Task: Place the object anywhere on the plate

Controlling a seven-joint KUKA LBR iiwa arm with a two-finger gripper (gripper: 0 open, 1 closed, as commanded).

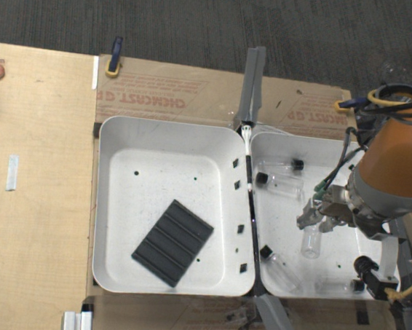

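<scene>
1. The left bin (121, 133) carries a dark ribbed plate (174, 242), lying flat and turned at a slant, in the bin's near half, closer to the near right corner.
2. The right bin (281, 143) carries several clear plastic tubes with black caps. One tube (277, 180) lies near the far left corner; another (280, 267) lies near the near left corner.
3. The end effector (316, 218) hangs over the middle of the right bin. A clear tube (310, 243) hangs upright directly below it. Whether the end effector grasps this tube or is released cannot be told.
4. The arm (393, 162) enters over the right edge of the right bin.
</scene>
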